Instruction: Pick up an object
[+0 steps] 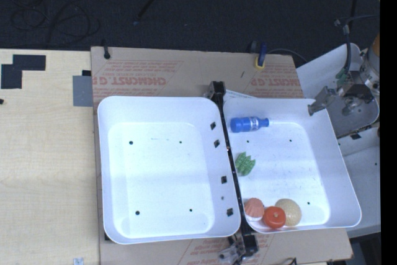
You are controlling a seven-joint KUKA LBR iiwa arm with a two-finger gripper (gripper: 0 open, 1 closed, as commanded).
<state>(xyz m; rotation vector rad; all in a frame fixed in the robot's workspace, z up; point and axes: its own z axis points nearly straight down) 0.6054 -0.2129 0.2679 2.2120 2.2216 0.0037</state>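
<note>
Tool (335, 99) poised at the far right corner of the right bin (345, 194), just over its rim, apart from every object. Spread or pressed together: cannot tell from this slanted view, with the wrist hardware crowding it.

Nearest to the tool, off toward the view's left and slightly nearer the camera: blue bottle (250, 124), lying on its side close to the bin's far wall, cap pointing back toward the tool.

Farther from the tool, down and leftward: small green piece (245, 164), lying just beside the divider between the bins.

Farthest from the tool within this bin, clustered in the near left corner: pinkish round object (254, 208), red round object (274, 216) and pale tan ball (289, 210), touching or nearly touching one another, the red one between the other two.

Well beyond the divider, on the side away from the tool: left bin (103, 133).

Beneath both bins: printed cardboard sheet (155, 74), resting on the pale wooden counter (43, 152). Behind the tool, leftward along the cardboard's far edge: yellow and blue clamp (260, 56).
</note>
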